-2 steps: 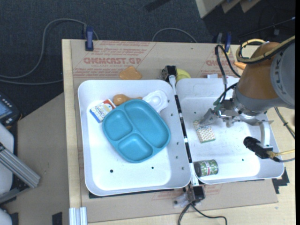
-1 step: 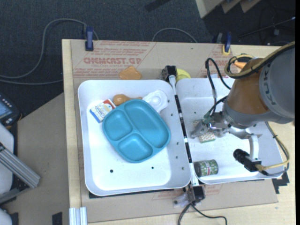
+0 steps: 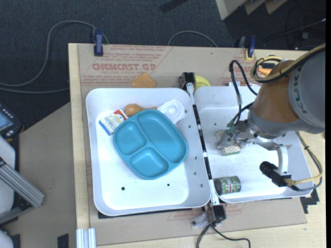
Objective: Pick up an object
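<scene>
Spanning most of the view, the bench (image 3: 124,68) carries two shallow white bins side by side, clearly laid out so the arm can work in either one. Next in size, the arm (image 3: 289,99) comes in from the right and bends down over the right bin (image 3: 248,190), its orange band just above the wrist, placing the jaws (image 3: 235,136) low over the bin's middle. The left bin (image 3: 108,190) holds a blue divided tray (image 3: 150,142) lying flat and filling much of its floor, with a white scoop-like piece (image 3: 173,109), a small printed packet (image 3: 111,122) and an orange-brown lump (image 3: 133,108) tucked around its far edge, none of them within the arm's present reach. In the right bin a small dark-green can (image 3: 227,185) lies on its side near the near rim, well apart from the wrist. Smallest is the patterned, crumpled item (image 3: 227,143) directly under the jaws, which I judge to be the thing being attempted. Whether the jaws are open or closed, I cannot tell, since the wrist hides them, so no hold is confirmed
</scene>
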Robot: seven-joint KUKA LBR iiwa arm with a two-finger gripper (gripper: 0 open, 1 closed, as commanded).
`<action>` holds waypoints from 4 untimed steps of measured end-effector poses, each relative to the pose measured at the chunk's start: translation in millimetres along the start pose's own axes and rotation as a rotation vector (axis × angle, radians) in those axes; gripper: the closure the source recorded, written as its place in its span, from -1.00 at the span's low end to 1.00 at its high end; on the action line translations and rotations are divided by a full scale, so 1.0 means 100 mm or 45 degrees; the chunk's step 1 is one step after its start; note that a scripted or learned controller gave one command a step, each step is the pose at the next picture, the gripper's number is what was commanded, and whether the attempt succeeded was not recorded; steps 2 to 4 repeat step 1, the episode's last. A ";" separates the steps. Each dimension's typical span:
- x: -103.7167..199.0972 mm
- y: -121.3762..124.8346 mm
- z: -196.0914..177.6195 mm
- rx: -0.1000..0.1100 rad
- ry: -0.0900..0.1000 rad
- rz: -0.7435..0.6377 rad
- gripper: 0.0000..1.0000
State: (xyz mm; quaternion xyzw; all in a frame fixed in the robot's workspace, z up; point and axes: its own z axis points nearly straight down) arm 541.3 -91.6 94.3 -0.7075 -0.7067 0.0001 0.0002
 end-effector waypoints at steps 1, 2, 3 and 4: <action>0.70 0.21 -0.96 -0.012 0.001 -0.011 1.00; 0.70 0.21 -0.96 -0.012 0.001 -0.011 1.00; 0.70 0.21 -0.96 -0.012 0.001 -0.011 1.00; 0.70 0.21 -0.96 -0.012 0.001 -0.011 1.00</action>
